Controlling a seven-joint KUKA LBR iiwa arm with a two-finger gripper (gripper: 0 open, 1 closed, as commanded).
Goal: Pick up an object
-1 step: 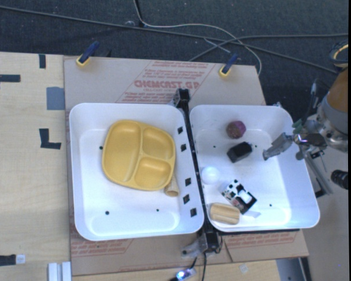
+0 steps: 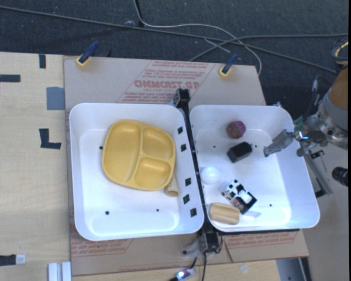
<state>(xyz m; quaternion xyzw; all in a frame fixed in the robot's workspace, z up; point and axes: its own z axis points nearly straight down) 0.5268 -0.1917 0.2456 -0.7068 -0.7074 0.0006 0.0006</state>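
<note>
We see nothing picked yet: our hand (image 2: 279, 142) hangs just right of the black block (image 2: 240, 151), grip state unclear, nothing visibly held.

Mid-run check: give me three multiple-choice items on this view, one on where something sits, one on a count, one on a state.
1. The yellow divided plate lies in:
A. the left bin
B. the right bin
C. on the cardboard

2. How many loose things lie in the right bin?
A. two
B. five
C. eight

3. The gripper is:
A. over the left bin
B. over the right bin's right side, apart from the things
C. resting on the plate

Answers:
1 A, the plate fills the left bin.
2 B: purple ball, black block, white ball, black-and-white piece, tan block.
3 B, it hangs right of the block.
</note>
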